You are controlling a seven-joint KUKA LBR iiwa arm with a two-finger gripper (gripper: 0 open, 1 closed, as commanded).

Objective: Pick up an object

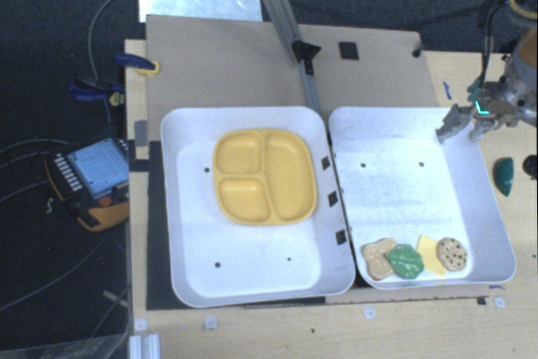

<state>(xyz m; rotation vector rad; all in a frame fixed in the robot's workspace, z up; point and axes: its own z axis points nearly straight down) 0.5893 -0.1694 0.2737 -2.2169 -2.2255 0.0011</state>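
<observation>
2 bins are sitting side by side on the bench (252, 55). The divided plate (265, 176) is lying in the left bin (252, 265). In the right bin (403, 181), 4 food pieces (414, 257) are lying together at the near edge. The gripper (465, 124) is hovering over this bin's far right corner.

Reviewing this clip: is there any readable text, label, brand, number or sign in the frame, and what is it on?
No text reads in the camera view.
Handheld device with a blue screen, left of the bench: screen content too blurred to read.
Black patches on the cardboard sheet: blank, no lettering visible.
Yellow divided plate, both white bins and the food pieces: no markings visible.
</observation>
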